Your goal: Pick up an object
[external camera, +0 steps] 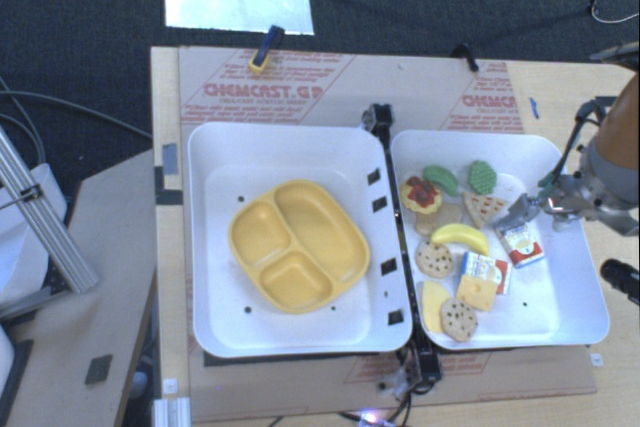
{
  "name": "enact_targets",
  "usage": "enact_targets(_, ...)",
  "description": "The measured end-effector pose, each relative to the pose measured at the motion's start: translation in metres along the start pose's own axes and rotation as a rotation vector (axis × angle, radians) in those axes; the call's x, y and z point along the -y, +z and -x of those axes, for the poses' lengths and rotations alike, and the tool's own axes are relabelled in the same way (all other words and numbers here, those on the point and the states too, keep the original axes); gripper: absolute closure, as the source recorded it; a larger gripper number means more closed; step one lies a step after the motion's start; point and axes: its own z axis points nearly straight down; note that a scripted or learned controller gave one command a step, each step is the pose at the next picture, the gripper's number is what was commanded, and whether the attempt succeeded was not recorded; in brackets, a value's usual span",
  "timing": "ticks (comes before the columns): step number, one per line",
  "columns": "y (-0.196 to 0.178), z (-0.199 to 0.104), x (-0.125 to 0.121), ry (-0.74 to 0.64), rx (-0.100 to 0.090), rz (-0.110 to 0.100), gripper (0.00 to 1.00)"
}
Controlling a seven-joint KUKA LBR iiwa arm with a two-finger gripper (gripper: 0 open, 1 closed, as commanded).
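Tray (297, 255) in left bin (215, 315), apparently centred.

The right bin (575, 300) is crowded on its left half — a banana (461, 236), two cookies (434, 259), a cheese wedge (433, 305) and a small carton (482, 268) lie touching or just beside one another, leaving little gap between them. Its lower right floor is bare. In the left bin (215, 215) a yellow divided plate (297, 244) fills the middle — open room remains along the walls.
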Motion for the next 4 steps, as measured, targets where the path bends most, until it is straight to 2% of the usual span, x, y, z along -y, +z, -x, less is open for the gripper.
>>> enact_targets(1, 0.087, 0.033, 0.048, 0.008, -0.002, -0.007, 0.0)
enact_targets(2, 0.1, 0.03, -0.036, -0.004, 0.004, 0.011, 0.0)
enact_targets(3, 0.102, 0.031, 0.017, 0.004, -0.001, -0.003, 0.0)
enact_targets(4, 0.086, 0.03, -0.083, -0.006, 0.004, 0.011, 0.0)
